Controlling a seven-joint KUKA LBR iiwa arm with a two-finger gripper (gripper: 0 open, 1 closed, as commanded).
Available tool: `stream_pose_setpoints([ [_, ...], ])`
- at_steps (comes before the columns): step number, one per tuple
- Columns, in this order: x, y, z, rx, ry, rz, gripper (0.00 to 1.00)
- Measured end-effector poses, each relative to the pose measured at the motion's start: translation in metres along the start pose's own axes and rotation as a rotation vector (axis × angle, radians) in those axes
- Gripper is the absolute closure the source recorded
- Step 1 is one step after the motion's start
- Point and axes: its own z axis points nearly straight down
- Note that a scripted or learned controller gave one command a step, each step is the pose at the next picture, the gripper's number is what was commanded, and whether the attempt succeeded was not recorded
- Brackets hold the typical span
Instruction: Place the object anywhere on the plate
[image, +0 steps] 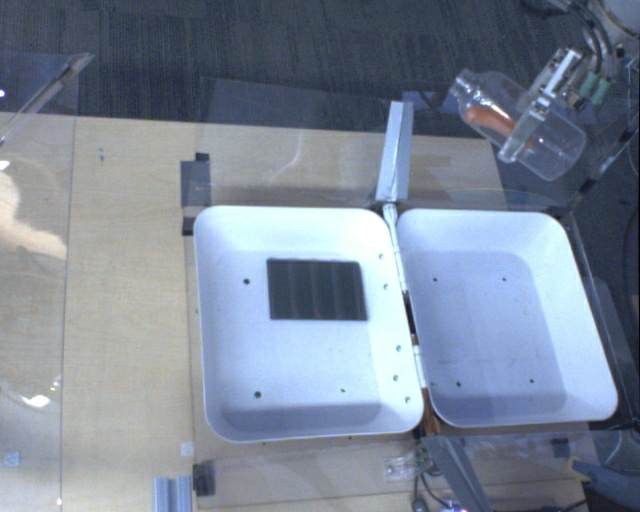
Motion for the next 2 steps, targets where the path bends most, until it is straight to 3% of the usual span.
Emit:
stream_pose_setpoints([
  [1, 0.031, 0.037, 0.001, 0.002, 0.004, 0.148, 0.00],
  [2, 0.065, 0.093, 0.000, 0.001, 0.003, 0.424, 0.00],
])
